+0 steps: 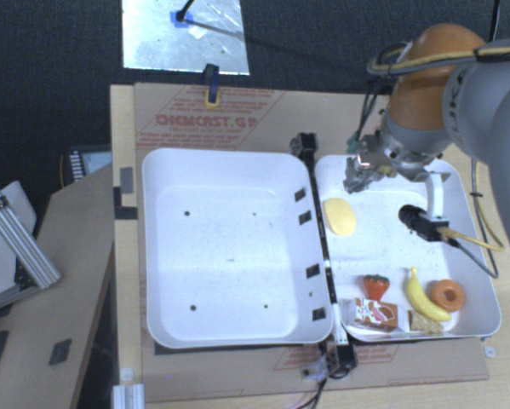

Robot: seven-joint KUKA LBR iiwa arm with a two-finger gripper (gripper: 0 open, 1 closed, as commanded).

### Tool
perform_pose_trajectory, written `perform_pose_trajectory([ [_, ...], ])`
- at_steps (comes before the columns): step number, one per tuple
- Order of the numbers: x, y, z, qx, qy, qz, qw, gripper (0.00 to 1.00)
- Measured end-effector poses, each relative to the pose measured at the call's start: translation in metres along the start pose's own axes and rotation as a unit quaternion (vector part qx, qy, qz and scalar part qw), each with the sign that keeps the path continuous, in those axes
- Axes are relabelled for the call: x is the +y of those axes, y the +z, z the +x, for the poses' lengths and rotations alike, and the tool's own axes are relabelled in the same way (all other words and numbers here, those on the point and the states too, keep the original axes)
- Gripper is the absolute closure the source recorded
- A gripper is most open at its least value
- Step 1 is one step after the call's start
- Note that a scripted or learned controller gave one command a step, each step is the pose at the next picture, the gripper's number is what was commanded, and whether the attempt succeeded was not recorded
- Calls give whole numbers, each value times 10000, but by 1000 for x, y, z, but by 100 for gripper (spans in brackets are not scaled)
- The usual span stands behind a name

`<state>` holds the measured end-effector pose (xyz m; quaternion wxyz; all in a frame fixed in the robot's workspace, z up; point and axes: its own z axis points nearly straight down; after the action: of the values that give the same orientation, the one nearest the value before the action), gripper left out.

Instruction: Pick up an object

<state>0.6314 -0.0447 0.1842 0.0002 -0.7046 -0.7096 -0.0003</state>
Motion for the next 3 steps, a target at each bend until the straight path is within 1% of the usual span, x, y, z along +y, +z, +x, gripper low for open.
perform_pose_trajectory([
  [1, -16, 0, 68, 5, -14, 5, 10000, 100],
  [2, 32, -166, 68, -6, 0, -117, 9999, 100],
  [3, 38, -105, 88, -4, 1, 7, 10000, 100],
])
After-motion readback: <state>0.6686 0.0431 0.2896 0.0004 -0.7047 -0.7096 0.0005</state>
